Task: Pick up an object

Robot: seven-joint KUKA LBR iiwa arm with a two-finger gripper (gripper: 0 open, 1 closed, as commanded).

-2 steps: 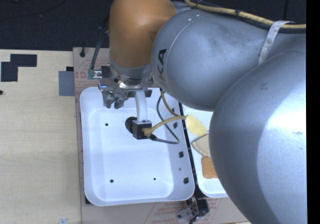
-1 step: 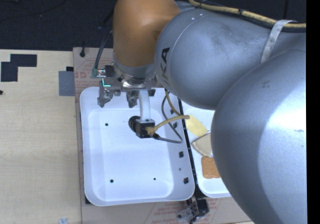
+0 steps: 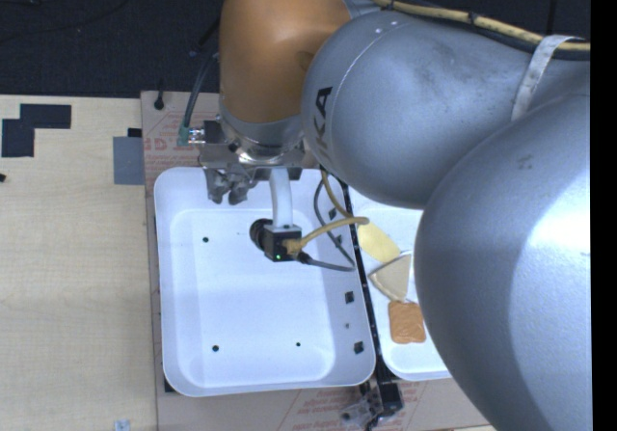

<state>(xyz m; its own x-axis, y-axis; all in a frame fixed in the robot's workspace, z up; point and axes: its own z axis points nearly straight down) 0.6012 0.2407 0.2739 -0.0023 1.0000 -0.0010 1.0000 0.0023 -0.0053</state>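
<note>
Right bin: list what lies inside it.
In the right bin lie a yellow piece, a pale wedge and an orange-brown waffle-like piece. The arm covers the rest.

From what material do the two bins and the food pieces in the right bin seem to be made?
Left bin and right bin: probably moulded plastic, glossy white, with rounded rims and soft reflections.
Yellow piece: smooth and slightly shiny, perhaps plastic toy food.
Pale wedge: matte, cream; material unclear.
Orange-brown piece: rough, crumbed texture, like a toy nugget or cracker; plastic or foam, hard to tell.
</note>
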